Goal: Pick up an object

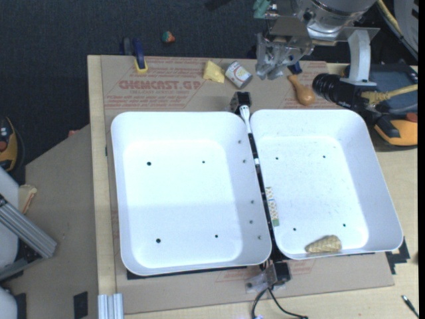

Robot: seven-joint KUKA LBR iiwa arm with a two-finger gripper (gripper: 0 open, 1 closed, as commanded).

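Gripper (273,64) above tabletop behind 2 bins, beyond right bin's (372,145) far edge; grip state cannot tell. Tan object (323,244) lies in right bin, near front edge.

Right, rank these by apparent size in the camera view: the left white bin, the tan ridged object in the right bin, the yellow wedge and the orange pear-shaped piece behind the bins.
1. Left white bin
2. Tan ridged object
3. Yellow wedge and orange pear-shaped piece: look alike, unranked; both lie farther from the camera.
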